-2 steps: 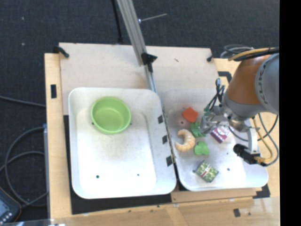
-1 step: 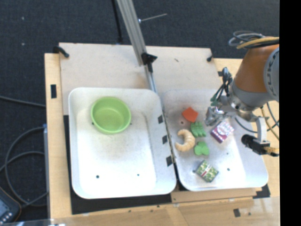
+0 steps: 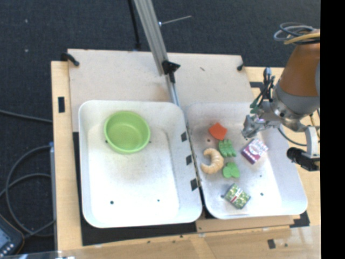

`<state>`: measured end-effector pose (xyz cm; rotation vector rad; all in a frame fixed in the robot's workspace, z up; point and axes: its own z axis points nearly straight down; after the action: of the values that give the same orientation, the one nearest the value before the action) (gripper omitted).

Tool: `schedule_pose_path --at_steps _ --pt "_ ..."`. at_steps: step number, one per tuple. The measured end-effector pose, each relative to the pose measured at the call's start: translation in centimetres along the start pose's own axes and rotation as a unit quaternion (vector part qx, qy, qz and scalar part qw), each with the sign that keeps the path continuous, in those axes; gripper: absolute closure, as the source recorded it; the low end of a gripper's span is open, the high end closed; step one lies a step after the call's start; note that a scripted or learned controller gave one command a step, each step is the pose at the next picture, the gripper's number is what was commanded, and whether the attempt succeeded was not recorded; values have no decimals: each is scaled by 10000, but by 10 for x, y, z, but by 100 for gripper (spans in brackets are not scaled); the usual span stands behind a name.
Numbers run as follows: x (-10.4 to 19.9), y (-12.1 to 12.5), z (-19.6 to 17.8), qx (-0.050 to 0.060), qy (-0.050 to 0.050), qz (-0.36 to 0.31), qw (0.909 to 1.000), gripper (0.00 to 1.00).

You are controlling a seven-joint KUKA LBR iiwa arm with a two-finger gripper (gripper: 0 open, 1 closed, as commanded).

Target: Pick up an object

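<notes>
Claw (image 3: 251, 127) hangs low over the right bin (image 3: 285, 198), reaching in from the right; whether it is spread or pressed together cannot be told. Just below it lies a purple-and-white carton (image 3: 254, 151). To its left sit an orange block (image 3: 218, 131), two green pieces (image 3: 227, 148) and a croissant (image 3: 212, 161). Further below lies a green packet (image 3: 236, 196). Far left, a green bowl (image 3: 127, 132) sits in the left bin (image 3: 135, 198).

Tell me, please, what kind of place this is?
Probably a robotics lab test bench for grasping. A robot arm reaches over two white bins on a wooden bench, a metal pole rises above, and the right bin holds small toy items such as a croissant.
</notes>
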<state>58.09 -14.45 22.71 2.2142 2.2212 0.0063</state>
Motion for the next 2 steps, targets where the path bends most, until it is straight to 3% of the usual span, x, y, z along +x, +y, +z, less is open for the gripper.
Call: schedule_pose_path --at_steps 1,2 --pt "-1 2 -33 4 1 -3 10000 100" --pt "49 -21 -37 23 9 -18 10000 100"
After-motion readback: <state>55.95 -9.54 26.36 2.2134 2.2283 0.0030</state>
